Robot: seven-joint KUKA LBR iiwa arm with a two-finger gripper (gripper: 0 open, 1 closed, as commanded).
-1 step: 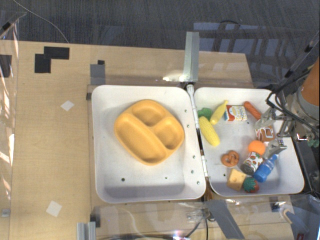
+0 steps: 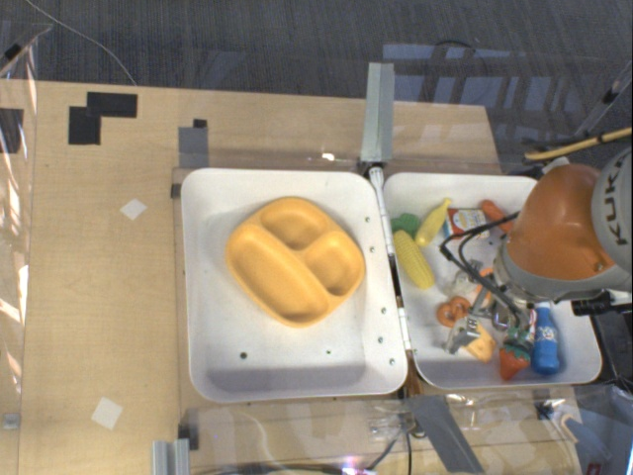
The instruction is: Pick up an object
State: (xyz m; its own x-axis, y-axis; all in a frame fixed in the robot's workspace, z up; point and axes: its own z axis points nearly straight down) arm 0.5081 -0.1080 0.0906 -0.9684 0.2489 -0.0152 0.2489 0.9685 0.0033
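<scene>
My gripper (image 2: 473, 327) is low inside the right bin (image 2: 427, 366), under the orange wrist band (image 2: 559, 228), and reaches down among small toy foods. Right around it lie an orange ring-shaped piece (image 2: 452, 312), a yellow wedge (image 2: 482, 347), a red piece with a green top (image 2: 510, 362) and a blue bottle (image 2: 545, 337). Farther back in the same bin are a corn cob (image 2: 412, 257), a yellow banana-like piece (image 2: 432, 222), a green piece (image 2: 404, 224) and a small red and white box (image 2: 463, 222). The wrist hides part of the bin's right side.
The left bin (image 2: 213, 344) holds a large yellow divided plate (image 2: 295, 258). A metal divider rail (image 2: 393, 265) runs between the two bins. Black cables (image 2: 465, 240) loop from the wrist over the right bin. Bare wooden bench (image 2: 89, 265) lies to the left.
</scene>
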